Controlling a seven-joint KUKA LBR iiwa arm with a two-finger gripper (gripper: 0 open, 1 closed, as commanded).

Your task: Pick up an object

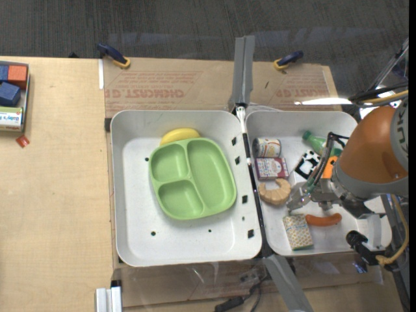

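My gripper (299, 200) hangs low in the right bin (276, 239), just right of a tan croissant-shaped bread (275, 191) and above a speckled sponge (298, 231). I see nothing held in it. An orange-red sausage (323, 220) lies just right of the gripper, under the wrist. Toward the back of that bin are a small can (267, 147), a pink packet (271, 168), a black-and-white item (308, 165) and a green bottle (313, 139). The arm's orange band (370, 151) covers the bin's right side.
The left bin (130, 194) holds a green divided plate (192, 177) with a yellow object (179, 135) behind it. A box of coloured blocks (13, 96) sits at the far left of the bench. Cardboard (169, 86) lies behind the bins.
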